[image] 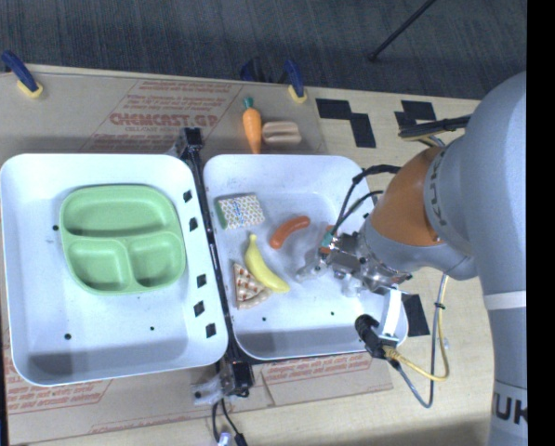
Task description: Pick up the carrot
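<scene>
The carrot (251, 129), orange with a green top, lies on the cardboard bench just behind the right bin's far rim, outside both bins. My gripper (316, 266) is low inside the right bin (286, 167), near its middle right, well in front of the carrot and to its right. It sits just right of a yellow banana (263, 266) and below a reddish sausage (289, 231). Nothing can be seen held in it.
A tan bun-like item (281, 135) lies right beside the carrot. The right bin also holds a square cracker-like piece (240, 211) and a waffle-patterned wedge (247, 289). A green divided plate (121, 235) sits in the left bin (26, 277). Blue clamps (296, 82) grip the bench's far edge.
</scene>
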Robot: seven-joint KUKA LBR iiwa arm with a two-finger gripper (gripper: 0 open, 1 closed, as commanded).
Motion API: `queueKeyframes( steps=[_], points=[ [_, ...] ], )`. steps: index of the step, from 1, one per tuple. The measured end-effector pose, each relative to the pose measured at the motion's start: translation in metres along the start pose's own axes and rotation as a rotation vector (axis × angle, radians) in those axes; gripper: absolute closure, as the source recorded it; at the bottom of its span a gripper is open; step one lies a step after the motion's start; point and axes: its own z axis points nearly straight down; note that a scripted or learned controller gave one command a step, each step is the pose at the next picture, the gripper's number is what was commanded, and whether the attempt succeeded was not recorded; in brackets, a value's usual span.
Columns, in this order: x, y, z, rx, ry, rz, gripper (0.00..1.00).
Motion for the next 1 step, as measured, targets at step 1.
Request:
queueKeyframes(
  steps=[1],
  points=[
    [0.0113, 0.0473, -0.0645, -0.002, 0.0, -0.038, 0.0]
  ],
)
